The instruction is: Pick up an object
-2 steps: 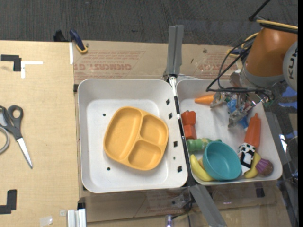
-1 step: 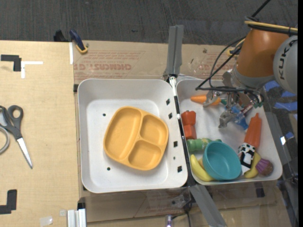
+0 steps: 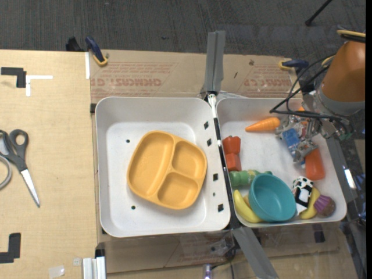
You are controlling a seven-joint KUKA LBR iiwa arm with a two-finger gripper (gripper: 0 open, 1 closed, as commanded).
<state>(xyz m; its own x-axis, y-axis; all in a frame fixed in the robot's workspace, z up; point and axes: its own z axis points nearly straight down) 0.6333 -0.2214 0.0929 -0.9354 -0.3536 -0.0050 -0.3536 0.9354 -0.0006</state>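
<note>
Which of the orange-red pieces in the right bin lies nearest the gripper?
The orange-red oval piece by the right bin's right wall, just below the gripper. The carrot lies farther to the left, and the red block sits against the left wall.

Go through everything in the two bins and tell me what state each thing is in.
Yellow divided plate: upright in left bin.
Teal bowl: upright, in right bin.
Carrot: lying flat.
Banana: lying against the bowl.
Gripper: lowered into right bin.
</note>
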